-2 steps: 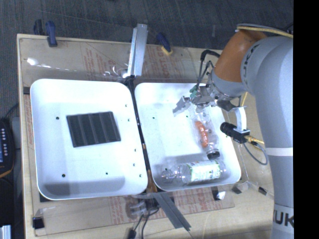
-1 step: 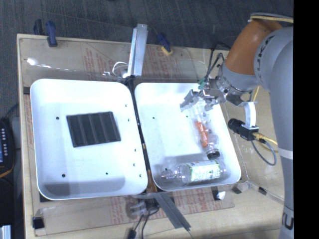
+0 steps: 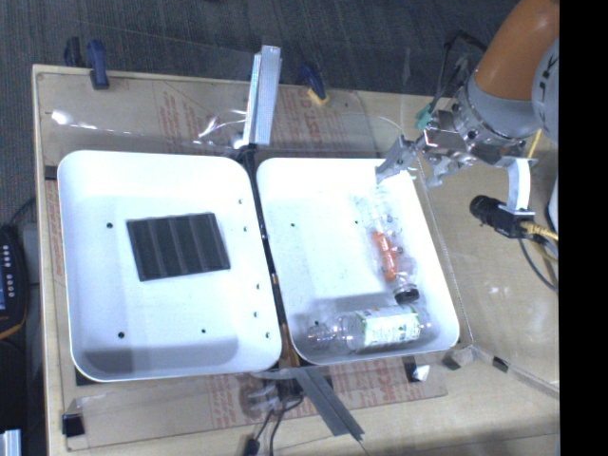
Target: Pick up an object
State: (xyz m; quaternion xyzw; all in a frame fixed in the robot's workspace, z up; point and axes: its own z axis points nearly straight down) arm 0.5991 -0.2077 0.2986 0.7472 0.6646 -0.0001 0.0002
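My gripper hangs over the far right corner of the right bin, with nothing visibly held in it. Just below it in that bin lies a clear plastic pack with orange contents, ending in a small black cap. Along the bin's near wall a clear bottle with a white and green label lies on its side. In the left bin a dark grey ribbed flat pad rests near the middle.
A grey upright bar stands behind the seam between the bins. Blue clamps hold the clear sheet at the bench's far edge. A metal strip pokes out at the front.
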